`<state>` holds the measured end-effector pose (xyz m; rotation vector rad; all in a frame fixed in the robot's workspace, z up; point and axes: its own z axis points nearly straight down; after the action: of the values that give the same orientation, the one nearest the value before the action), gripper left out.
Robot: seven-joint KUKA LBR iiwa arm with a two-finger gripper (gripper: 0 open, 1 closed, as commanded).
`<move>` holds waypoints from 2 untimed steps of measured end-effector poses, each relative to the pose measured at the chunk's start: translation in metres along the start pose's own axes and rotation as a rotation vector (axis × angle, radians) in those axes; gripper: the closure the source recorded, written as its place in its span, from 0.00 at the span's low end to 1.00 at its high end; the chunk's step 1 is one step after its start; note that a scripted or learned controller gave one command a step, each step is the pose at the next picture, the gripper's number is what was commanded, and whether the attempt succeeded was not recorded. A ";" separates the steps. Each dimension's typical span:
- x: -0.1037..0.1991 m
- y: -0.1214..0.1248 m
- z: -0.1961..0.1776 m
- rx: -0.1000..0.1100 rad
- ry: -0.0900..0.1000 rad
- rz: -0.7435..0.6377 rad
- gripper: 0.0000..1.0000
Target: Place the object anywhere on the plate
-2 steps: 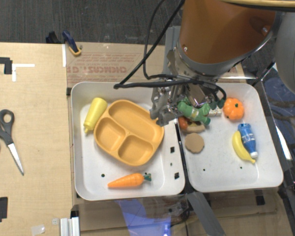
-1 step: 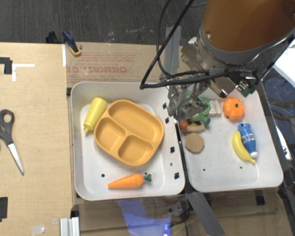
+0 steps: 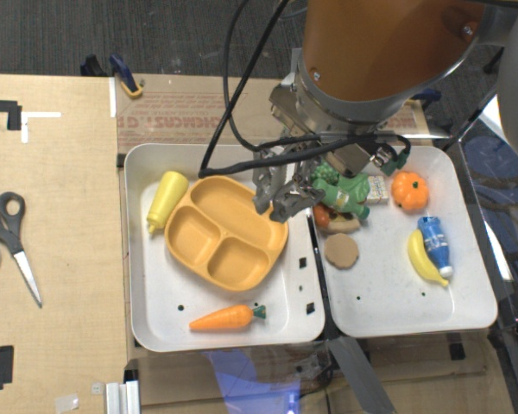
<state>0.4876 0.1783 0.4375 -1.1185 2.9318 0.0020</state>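
The yellow-orange divided plate (image 3: 224,235) lies in the left bin (image 3: 142,317), with nothing on it. My gripper (image 3: 279,197) hangs over the plate's upper right rim, near the wall between the two bins. A green toy (image 3: 345,190) lies just to the right of the gripper in the right bin (image 3: 388,309); whether they touch is unclear. The large orange-banded wrist hides the back of both bins.
A yellow corn-like piece (image 3: 166,198) lies left of the plate, and a carrot (image 3: 229,317) in front of it. The right bin holds a small pumpkin (image 3: 408,190), a banana (image 3: 425,261), a blue tube (image 3: 433,238) and a brown cookie (image 3: 341,250). Scissors (image 3: 13,240) lie on the bench at left.
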 end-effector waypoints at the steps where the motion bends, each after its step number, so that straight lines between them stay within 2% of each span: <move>1: -0.005 -0.003 0.226 -0.002 0.003 -0.255 1.00; 2: 0.032 -0.020 0.231 -0.001 0.003 -0.206 1.00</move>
<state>0.4782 0.1426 0.2063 -1.4154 2.8045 0.0017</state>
